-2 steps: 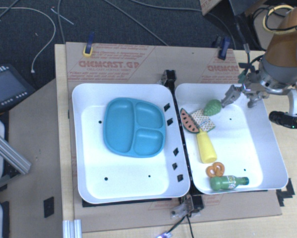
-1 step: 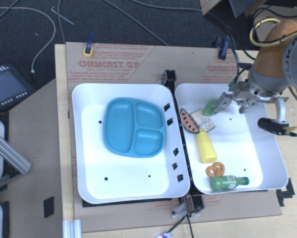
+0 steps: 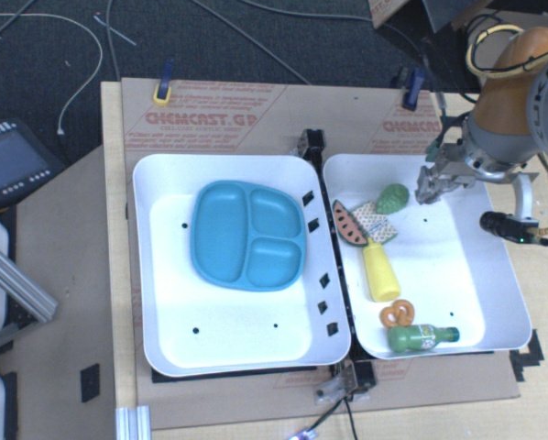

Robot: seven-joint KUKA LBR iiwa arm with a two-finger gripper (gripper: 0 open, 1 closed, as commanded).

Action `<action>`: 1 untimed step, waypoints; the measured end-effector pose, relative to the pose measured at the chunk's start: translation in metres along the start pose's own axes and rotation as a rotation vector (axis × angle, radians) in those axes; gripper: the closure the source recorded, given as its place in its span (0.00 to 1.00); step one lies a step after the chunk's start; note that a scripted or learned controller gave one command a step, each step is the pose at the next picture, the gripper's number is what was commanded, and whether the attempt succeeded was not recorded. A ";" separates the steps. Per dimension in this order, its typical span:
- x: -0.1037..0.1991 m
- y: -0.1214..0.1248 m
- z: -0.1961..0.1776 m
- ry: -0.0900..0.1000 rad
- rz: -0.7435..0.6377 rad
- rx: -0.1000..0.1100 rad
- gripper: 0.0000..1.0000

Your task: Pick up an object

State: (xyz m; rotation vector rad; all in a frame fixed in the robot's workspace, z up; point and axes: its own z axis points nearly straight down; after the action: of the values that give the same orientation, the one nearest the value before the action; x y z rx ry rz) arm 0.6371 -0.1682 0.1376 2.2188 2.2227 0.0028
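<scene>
On the tabletop (image 3: 256, 108) two shallow white bins sit side by side. The left bin (image 3: 164, 273) holds a blue divided plate (image 3: 248, 235), lying flat near its middle.

The right bin (image 3: 466, 282) holds the small things. A green round object (image 3: 394, 197) lies toward the far side of the bin, with a patterned packet (image 3: 373, 223) just beside it on the near-left. A watermelon slice toy (image 3: 349, 224) lies along the bin's left wall, touching or almost touching the packet. A yellow cylinder-shaped object (image 3: 380, 271) lies nearer, its far end at the packet. Nearer still are a small orange pretzel-shaped piece (image 3: 397, 313) and a green bottle (image 3: 421, 337) lying on its side along the near rim, its cap pointing right.

The arm (image 3: 512, 99) reaches in from the right, and the tool (image 3: 430, 188) hangs over the far part of the right bin. The green round object lies just to the left of the tool, near it but apart. Nothing shows between the tool's tips; whether they are spread or closed cannot be made out from this angle. The other objects lie to the near-left of the tool, the bottle and the pretzel piece well apart from it.
</scene>
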 end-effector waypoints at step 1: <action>-0.006 -0.007 -0.055 -0.002 0.002 -0.004 1.00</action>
State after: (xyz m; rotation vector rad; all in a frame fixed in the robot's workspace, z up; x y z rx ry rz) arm 0.6299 -0.1743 0.1928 2.2185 2.2174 0.0044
